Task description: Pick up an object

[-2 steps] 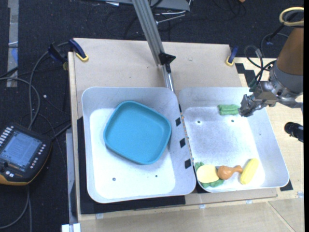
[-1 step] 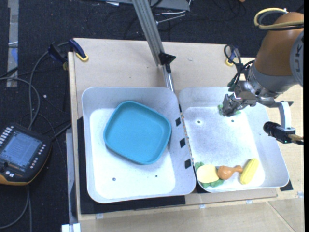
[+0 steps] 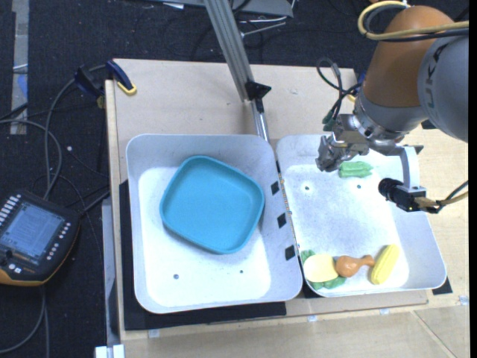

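A light wooden bench [image 3: 194, 88] is seen on a dark floor strewn with cables, with a handheld control pendant [image 3: 33, 237] lying at its left and a metal pole [image 3: 231, 39] slanting down to the seam between two white bins. The left bin [image 3: 149, 274] is occupied by a blue square plate [image 3: 212, 203]. In the right bin [image 3: 358, 215], the gripper [image 3: 330, 159] is poised at the far edge, just beside a small green object [image 3: 355, 170] lying to its right; whether they touch cannot be told, nor how the jaws stand. Along the near edge, a yellow-and-green piece [image 3: 322, 269], an orange piece [image 3: 352, 264] and a yellow piece [image 3: 384, 263] are grouped. No writing can be read.
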